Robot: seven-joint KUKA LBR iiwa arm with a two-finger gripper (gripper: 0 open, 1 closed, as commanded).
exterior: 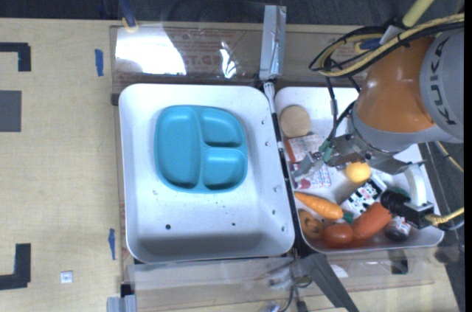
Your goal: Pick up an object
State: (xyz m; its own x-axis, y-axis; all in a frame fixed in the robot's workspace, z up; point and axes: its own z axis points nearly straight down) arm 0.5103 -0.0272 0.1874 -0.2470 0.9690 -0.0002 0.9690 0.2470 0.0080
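The right bin [424, 178] holds several toy foods: a round tan piece [295, 120] at the back, a yellow lemon-like piece [358, 172], an orange carrot [318, 205], a red tomato [338, 234] and an orange-red pepper [372, 220] at the front. A black-and-white piece [361, 196] lies between them. My gripper [322, 158] hangs low over the bin's left middle, above a red-and-white packet [299, 152] and just left of the lemon. The wrist with its orange band [391, 93] hides the bin's back right.
The left bin [140, 178] carries a blue divided plate [199, 148]. A ridge between the bins [280, 156] runs close to the gripper's left. Cables [354, 52] loop above the wrist. A clear panel [192, 45] stands behind the left bin.
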